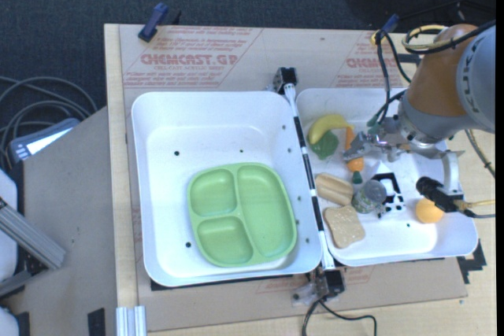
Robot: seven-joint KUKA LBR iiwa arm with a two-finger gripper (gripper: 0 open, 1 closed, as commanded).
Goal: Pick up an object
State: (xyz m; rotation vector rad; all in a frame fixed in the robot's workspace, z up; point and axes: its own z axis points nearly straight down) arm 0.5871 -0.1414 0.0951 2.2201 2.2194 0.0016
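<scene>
Toast slice (344,226) lies at the near edge of the right bin (441,241), with a bread roll (334,187), banana (329,124), green piece (324,144), small orange piece (356,164) and yellow fruit (428,211) scattered around; left bin (157,138) carries a green divided tray (239,213). Gripper (370,197) sits low among the right-bin items, finger state cannot be told, nothing visibly clamped. Judged: pick not yet achieved, all objects apparently resting on the bin floor.

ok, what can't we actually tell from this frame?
- Gripper, camera view: a small tangle of metal over the right bin; too small to tell whether it holds anything.
- Grey object beside the bread slice: too small and blurred to identify.
- Orange piece: partly hidden under the gripper.
- Arm: cut off by the right edge.
</scene>
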